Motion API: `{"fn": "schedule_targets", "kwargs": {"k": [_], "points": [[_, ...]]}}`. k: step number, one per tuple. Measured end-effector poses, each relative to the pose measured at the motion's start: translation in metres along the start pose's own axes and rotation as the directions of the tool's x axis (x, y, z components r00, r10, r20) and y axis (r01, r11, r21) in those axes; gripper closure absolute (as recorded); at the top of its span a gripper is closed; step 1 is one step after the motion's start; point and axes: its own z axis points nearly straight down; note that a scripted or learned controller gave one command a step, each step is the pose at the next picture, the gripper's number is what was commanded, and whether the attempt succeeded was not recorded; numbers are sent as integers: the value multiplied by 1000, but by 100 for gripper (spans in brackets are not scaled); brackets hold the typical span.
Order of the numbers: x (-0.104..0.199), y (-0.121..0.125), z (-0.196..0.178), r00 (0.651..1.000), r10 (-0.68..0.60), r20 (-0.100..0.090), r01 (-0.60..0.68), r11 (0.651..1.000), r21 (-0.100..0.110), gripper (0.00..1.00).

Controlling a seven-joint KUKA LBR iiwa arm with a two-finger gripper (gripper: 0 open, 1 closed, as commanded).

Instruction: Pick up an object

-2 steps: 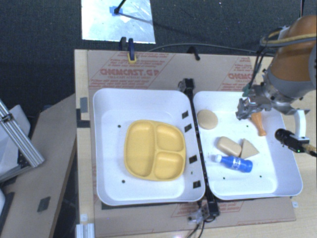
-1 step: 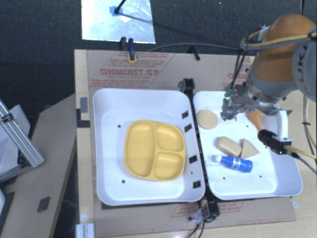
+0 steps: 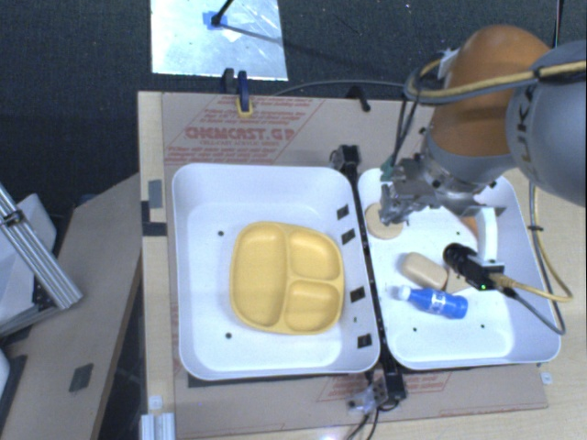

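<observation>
Camera view: tan disc (image 3: pixel 384 221) under jaws.

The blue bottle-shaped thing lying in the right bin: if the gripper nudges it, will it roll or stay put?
The small blue bottle-shaped object with a white cap lies on its side on the smooth white right bin, so it probably rolls when pushed across its length. It looks like light plastic, likely easy to lift. Its rounded body may slip between fingers.

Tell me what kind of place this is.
Probably a robotics lab bench: a grey arm reaches over two white bins, one holding a yellow divided tray, with cables nearby.
</observation>
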Motion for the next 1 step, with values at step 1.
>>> {"fn": "schedule_targets", "kwargs": {"k": [1], "points": [[51,-10,19,1000,1,0,-1,1000,2,100]]}}
